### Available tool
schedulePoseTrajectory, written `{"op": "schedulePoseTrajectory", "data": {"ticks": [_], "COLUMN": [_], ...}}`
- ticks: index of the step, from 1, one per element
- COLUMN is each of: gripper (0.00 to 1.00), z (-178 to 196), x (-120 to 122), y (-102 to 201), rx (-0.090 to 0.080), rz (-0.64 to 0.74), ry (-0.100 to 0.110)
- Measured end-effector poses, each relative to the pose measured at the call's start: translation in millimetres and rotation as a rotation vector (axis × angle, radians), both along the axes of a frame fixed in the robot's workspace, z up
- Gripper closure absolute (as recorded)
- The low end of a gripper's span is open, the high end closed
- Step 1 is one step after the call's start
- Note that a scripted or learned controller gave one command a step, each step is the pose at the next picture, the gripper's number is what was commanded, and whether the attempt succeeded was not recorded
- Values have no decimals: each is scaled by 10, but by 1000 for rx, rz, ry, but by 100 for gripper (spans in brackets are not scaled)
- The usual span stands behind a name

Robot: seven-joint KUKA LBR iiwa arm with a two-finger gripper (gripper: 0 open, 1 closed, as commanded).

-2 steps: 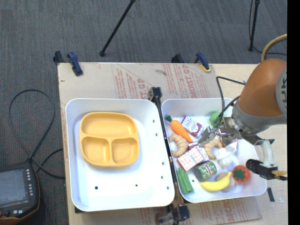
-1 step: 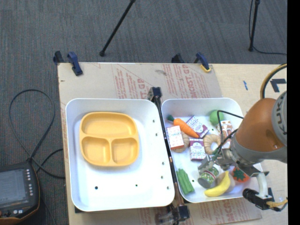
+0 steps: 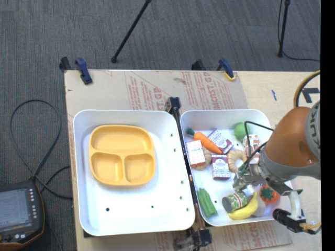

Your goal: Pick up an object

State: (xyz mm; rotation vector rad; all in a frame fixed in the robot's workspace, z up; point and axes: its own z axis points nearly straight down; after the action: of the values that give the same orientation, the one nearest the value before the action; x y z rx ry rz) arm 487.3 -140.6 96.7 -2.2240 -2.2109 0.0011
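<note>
Banana (image 3: 247, 208) lies diagonally, claw (image 3: 244, 179) above.

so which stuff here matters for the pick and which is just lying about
In the job:
gripper
right bin
carrot
banana
can
small cartons

Lying about:
yellow divided plate
left bin
blue clamps
pendant
</note>
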Motion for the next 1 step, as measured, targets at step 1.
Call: {"op": "schedulePoseTrajectory", "data": {"ticks": [1], "gripper": [100], "z": [677], "x": [626], "y": [-592], "rx": [-4], "rz": [7], "ry": [-6]}}
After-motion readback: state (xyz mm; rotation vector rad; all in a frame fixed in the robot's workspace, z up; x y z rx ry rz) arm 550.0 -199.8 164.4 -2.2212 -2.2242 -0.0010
